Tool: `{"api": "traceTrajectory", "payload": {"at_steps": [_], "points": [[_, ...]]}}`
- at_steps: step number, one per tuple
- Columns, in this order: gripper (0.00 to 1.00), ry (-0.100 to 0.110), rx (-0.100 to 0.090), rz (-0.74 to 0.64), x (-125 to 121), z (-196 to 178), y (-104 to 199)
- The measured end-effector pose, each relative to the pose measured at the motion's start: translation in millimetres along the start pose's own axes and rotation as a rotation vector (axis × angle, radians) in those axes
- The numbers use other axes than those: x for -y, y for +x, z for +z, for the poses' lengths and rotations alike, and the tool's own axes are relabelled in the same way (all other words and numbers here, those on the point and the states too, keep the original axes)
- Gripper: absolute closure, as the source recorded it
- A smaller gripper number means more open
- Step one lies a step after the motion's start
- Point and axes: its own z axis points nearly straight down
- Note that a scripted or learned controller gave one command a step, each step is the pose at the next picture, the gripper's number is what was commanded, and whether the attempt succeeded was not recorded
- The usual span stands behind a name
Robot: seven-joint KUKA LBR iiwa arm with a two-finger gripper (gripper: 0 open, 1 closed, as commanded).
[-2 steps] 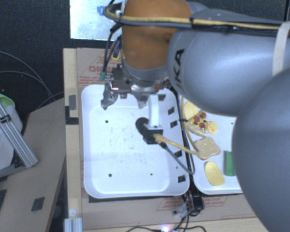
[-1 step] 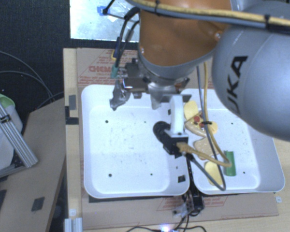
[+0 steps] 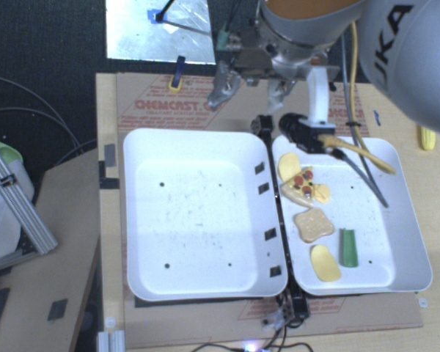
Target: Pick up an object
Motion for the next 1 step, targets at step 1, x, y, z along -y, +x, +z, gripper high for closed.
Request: {"api": "traceTrajectory", "payload": {"at_steps": [1], "points": [[1.0, 0.004, -0.001, -0.012, 2.7, -8.8, 4.4]]}}
